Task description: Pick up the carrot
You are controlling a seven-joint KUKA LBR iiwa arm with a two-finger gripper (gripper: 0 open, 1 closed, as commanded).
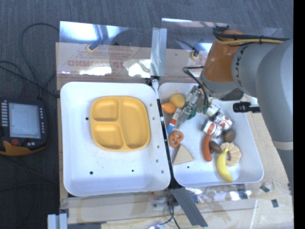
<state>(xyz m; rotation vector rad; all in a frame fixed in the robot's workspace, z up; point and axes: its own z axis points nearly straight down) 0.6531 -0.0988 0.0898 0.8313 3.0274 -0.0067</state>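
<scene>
Yellow three-compartment plastic plate (pixel 119 123) lay well left of the claw. Small orange carrot (pixel 168 108) lay just left of the claw (pixel 182 113), beside a yellow lemon (pixel 177 99). Claw's state: cannot tell. Yellow banana (pixel 223 166) lay below-right.

We see an evenly, fairly brightly lit scene from overhead. The white bins (pixel 114 185) read clean, without blown highlights, and shadows under the tray (pixel 120 123) are soft and faint. Strong glare streaks across the shiny panels (pixel 95 32) behind the bins. The picture is low in resolution and slightly soft; small items look smeared, and the dark floor (pixel 28 8) shows grain.
</scene>
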